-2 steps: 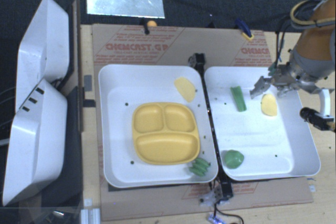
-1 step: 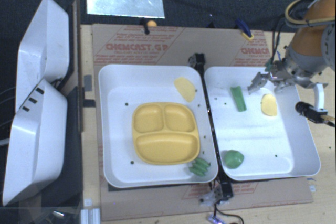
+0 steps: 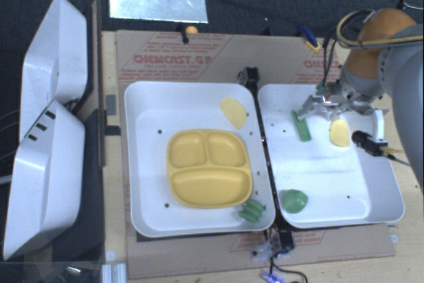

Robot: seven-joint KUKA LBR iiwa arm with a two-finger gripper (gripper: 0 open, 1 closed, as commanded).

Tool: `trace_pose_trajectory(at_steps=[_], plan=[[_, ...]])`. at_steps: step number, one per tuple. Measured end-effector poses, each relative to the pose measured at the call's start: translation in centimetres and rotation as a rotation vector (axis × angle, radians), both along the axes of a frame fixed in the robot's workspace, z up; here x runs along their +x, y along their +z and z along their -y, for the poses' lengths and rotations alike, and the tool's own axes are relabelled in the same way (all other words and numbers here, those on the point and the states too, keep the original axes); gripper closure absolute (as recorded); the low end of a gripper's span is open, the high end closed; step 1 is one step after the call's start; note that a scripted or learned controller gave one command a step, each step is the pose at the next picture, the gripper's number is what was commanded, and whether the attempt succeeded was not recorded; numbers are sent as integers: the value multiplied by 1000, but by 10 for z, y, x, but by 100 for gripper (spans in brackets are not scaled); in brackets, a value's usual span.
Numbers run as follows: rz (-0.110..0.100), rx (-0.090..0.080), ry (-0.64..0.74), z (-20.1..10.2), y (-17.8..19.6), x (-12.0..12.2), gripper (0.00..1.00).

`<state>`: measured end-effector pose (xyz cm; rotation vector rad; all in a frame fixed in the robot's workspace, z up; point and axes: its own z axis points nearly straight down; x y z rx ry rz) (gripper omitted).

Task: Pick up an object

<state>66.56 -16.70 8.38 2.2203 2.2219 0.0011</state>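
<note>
The grey arm's end effector (image 3: pixel 326 103) sits low over the far part of the right shallow white bin (image 3: pixel 331 202); whether it is apart or together cannot be told. Near it lie a green plastic stick (image 3: pixel 301 125) and a pale yellow oval piece (image 3: pixel 339 132). A green rounded lump (image 3: pixel 293 200) rests at the near edge.

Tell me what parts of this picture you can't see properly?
- Pincer: the camera view is too small and blurry to tell whether it is open or shut.
- Arm: cut off by the right edge.
- Green ridged piece in the left bin: too small to name.
- Flat yellow piece in the right bin: shape unclear, blurred.
</note>
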Motion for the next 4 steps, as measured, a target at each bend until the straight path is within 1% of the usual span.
trace_pose_trajectory(at_steps=[1, 2, 3, 4], plan=[[5, -1, 1, -35, 3, -45, 0], [1, 0, -1, -42, 26, -86, 0], [0, 0, 1, -63, 28, -90, 0], [-3, 0, 0, -70, -1, -111, 0]])
